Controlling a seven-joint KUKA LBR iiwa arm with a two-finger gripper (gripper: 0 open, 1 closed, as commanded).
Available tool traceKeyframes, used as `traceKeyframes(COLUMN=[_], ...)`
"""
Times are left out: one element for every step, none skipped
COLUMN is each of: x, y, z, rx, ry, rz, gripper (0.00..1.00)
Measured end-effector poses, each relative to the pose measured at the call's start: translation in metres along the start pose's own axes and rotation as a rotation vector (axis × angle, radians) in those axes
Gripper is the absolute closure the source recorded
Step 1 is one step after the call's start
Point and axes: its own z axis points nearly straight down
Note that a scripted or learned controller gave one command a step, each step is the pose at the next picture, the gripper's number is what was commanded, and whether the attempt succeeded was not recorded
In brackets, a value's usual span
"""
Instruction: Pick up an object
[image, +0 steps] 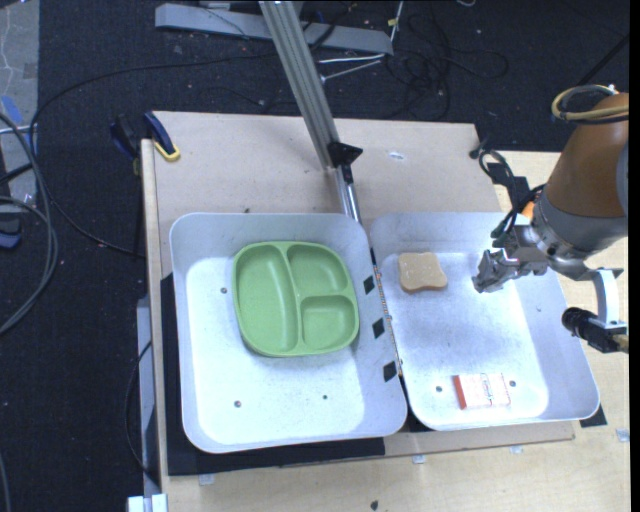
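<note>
two shallow white bins are sitting side by side on the wooden surface (260, 160). the gripper (487, 276) is hanging over the upper part of the right bin (560, 390), and whether it is spread or pressed together is too small to tell; nothing is showing between its tips. a tan slice of toast (421, 271) is lying flat in that same bin just to the left of the gripper, near it but apart from it. a small red-and-white packet (482, 390) is resting in the same bin toward the near edge, well below the gripper. the left bin (200, 400) is lying farther left, beyond the toast, and it is holding a green divided plate (297, 298) with three compartments, sitting in the bin's upper middle. the grey arm with its orange band (590, 160) is reaching in above and to the right of the gripper.
</note>
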Motion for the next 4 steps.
traceKeyframes(x=[0.057,0.100,0.156,0.208], y=[0.014,0.022,0.030,0.047], z=[0.005,0.002,-0.013,-0.028], rx=[0.000,-0.002,-0.003,-0.004], ry=[0.000,-0.001,0.000,0.000], rz=[0.000,0.001,-0.001,0.000], gripper=[1.00,1.00,1.00,1.00])
